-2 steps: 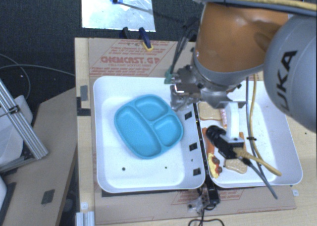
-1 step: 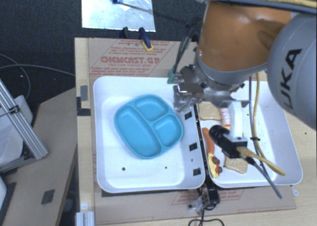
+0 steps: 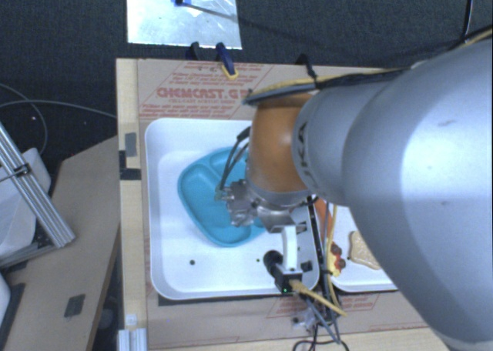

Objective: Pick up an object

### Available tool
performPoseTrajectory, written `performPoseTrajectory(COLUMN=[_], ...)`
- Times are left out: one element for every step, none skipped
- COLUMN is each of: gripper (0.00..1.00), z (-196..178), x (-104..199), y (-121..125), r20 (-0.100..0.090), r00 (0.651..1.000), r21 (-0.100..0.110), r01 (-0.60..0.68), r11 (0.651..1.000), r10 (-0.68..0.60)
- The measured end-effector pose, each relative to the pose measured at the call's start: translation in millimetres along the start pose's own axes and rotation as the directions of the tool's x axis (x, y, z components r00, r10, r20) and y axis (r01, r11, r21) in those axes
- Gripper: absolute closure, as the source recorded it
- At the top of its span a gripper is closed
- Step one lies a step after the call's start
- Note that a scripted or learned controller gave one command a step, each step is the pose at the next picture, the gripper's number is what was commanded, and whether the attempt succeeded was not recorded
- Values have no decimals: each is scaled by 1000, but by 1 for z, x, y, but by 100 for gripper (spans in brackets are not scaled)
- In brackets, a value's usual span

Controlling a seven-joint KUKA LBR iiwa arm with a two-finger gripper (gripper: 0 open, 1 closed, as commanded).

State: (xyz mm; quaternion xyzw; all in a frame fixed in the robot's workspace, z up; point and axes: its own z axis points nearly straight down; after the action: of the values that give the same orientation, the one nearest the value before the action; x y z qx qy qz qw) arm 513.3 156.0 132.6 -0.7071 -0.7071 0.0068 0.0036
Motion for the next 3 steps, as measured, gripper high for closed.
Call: performPoseTrajectory(gripper=[100, 100, 100], z=[-288, -235, -373], x=[-37, 60, 23], y=[5, -25, -27], r20=[-9, -7, -11], r00=[1000, 1000, 1000], r21=[-34, -11, -32], r01=[3, 12, 3], r11=[999, 1000, 999], r10=[-3, -12, -3])
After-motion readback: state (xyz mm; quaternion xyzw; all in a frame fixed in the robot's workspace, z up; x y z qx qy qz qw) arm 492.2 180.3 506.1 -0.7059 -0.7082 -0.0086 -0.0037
